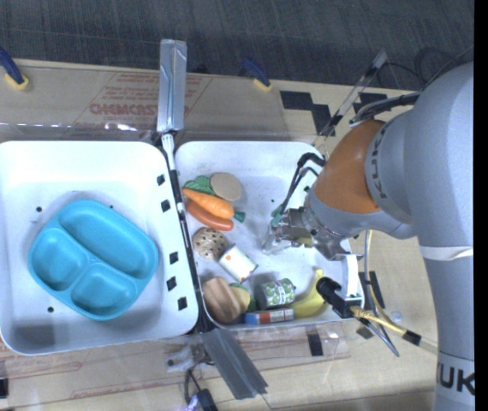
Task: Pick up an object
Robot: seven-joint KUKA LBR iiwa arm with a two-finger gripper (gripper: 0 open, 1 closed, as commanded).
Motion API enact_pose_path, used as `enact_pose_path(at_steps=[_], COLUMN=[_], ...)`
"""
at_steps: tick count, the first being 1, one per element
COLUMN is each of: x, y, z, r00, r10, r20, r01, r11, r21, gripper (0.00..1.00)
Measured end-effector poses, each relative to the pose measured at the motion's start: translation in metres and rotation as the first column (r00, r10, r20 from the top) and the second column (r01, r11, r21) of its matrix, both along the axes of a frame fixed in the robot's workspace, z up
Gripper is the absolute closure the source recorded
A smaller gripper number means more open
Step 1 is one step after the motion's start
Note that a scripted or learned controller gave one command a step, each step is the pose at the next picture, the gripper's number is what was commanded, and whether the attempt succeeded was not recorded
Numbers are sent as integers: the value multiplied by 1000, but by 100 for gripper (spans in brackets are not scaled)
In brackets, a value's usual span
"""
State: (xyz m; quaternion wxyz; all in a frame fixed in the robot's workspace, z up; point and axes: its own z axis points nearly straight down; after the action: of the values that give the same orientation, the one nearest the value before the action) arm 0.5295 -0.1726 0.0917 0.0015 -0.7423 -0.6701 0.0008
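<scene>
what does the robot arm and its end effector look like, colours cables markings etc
The thick, rounded grey arm carries a glossy orange band above the wrist. Black cables loop beside the wrist down toward the small metallic end effector. White letters "UK", cut off at the frame's edge, mark the lower grey segment.

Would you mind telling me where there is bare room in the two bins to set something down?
Left bin: bare floor around the blue plate, widest along the far wall. Right bin: crowded from carrot to banana; a bare strip lies by the gripper.
</scene>
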Motion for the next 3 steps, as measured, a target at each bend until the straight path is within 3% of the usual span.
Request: enact_pose_path(at_steps=[1, 3], x=[0, -2], y=[0, 23], z=[0, -1], r00=[1000, 1000], r10=[-1, -31], r20=[0, -3], r01=[1, 31], r11=[1000, 1000], r21=[1, 1], gripper=[0, 0])
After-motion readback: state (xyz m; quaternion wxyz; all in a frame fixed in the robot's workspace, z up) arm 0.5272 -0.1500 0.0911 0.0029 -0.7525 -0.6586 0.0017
